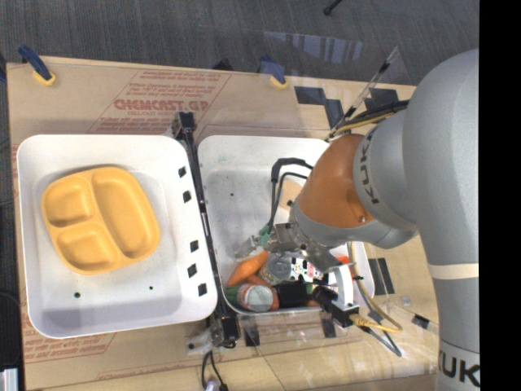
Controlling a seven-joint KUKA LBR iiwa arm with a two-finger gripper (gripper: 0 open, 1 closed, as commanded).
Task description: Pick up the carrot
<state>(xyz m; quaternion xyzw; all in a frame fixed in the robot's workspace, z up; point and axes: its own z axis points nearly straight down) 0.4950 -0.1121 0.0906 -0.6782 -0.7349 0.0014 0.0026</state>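
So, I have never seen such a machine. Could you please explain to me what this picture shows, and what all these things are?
The picture comes from one camera fixed above a bench, looking down at a slant. The big grey shape with an orange band is a robot arm reaching in from the right. Its gripper hangs low over the right white bin, above a small pile of objects: an orange carrot, a can-like item and other bits too cluttered to name. The arm hides the fingers, so I cannot tell whether anything is held. The left white bin contains a yellow divided tray. The carrot lies in the bin.
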